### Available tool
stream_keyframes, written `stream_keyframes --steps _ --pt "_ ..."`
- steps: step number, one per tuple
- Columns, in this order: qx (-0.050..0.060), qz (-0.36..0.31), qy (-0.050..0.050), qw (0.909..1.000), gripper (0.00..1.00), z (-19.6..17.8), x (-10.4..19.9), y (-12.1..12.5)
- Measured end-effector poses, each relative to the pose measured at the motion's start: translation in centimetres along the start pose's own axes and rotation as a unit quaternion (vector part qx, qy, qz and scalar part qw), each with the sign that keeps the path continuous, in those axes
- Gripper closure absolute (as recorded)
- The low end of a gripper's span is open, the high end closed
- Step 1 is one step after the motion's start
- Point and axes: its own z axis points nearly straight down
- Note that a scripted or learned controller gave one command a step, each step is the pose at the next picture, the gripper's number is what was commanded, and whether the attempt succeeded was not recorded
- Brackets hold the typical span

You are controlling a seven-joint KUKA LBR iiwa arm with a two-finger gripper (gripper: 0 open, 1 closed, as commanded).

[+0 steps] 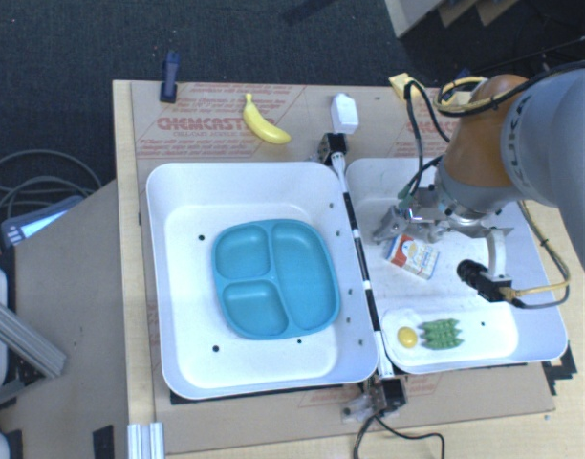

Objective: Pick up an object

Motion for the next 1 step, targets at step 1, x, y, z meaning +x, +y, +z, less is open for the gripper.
stream_keyframes --steps 1 --pt "-0.001 0.000 0.000 1.0000 1.00 -1.02 0.01 0.05"
